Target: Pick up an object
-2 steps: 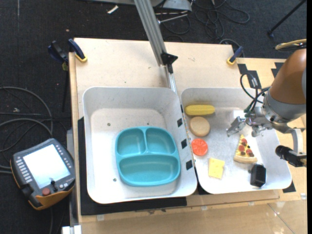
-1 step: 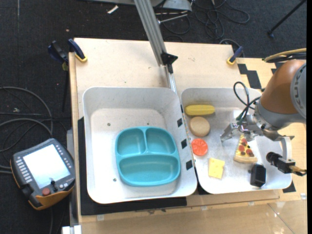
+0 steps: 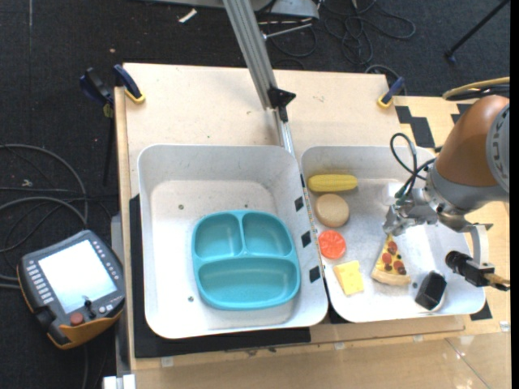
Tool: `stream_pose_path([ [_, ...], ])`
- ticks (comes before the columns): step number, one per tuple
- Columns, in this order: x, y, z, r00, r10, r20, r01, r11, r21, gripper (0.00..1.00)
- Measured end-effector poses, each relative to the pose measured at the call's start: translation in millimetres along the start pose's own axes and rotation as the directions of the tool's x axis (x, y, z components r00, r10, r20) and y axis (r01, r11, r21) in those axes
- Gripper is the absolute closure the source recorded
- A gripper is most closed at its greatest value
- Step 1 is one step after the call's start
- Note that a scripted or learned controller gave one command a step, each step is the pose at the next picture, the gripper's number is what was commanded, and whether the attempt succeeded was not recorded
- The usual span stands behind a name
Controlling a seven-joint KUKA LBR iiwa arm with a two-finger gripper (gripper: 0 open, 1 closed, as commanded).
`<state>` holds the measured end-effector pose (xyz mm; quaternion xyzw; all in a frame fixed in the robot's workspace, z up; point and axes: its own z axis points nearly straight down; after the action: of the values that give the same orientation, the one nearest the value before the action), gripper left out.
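While our end effector (image 3: 399,220) hovers in the right bin (image 3: 381,156), grip state indeterminate, we note the pizza slice (image 3: 392,261) lies just below it, long axis pointing up toward it.

Wooden bench (image 3: 211,104) (dark cabled floor (image 3: 57,39))

camera: fixed overhead | slanted down | both bins (image 3: 154,164) framed

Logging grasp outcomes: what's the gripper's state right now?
Gripper: cannot be told; it sits just above the pizza slice in the right bin.
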<state>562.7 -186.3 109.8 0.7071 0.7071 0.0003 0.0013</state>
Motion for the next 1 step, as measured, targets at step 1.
stream_pose_path([
  [1, 1.1, 0.4, -63.6, 1.000, -0.002, 0.001, 0.002, 1.000, -0.004, 1.00],
])
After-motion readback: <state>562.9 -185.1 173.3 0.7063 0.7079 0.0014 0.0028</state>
